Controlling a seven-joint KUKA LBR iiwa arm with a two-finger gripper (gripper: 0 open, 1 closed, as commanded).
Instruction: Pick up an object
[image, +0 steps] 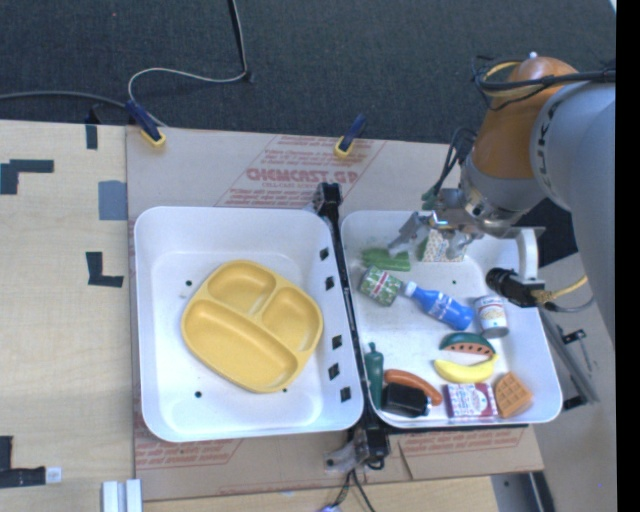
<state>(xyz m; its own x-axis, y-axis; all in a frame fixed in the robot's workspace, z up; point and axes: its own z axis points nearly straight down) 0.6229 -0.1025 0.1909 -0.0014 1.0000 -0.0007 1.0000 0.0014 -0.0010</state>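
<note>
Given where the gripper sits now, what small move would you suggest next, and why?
Probably a short straight descent: the gripper hovers at the far end of the right bin, above a small pale item, holding nothing visible, while the other toys lie nearer the camera.

I'm seeing dark carpet (300, 50) running across the top, and a cardboard-covered bench (290, 170) filling the frame below.

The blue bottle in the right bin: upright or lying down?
Lying down. The blue bottle rests lengthwise on the right bin's floor, white cap toward the green can.
</note>
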